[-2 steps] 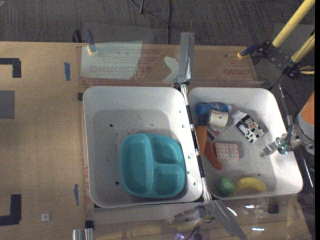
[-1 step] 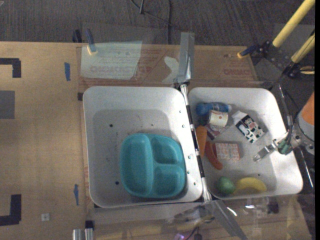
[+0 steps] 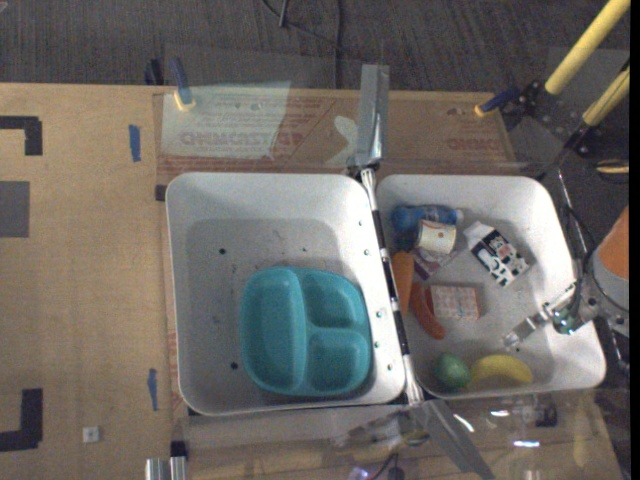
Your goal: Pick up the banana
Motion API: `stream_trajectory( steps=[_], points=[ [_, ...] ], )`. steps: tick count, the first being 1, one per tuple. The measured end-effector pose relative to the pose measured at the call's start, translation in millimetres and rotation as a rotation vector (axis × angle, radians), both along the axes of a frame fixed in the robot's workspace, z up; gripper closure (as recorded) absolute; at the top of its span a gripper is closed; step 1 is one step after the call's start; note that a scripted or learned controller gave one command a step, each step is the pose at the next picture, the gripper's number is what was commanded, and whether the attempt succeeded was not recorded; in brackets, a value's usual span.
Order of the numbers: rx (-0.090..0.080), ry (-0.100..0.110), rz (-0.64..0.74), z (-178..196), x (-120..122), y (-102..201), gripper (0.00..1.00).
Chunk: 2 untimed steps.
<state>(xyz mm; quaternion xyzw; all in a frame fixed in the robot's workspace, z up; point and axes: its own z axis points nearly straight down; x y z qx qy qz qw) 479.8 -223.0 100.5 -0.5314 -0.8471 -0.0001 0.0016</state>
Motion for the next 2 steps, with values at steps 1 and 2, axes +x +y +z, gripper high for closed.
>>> stream_trajectory(
  steps=[1,2],
  points=[
    [-0.005,-0.01,-0.422,-13,3,21,0.0],
    [-0.007,-0.011,-0.394,-13,2,36,0.0]
  ],
)
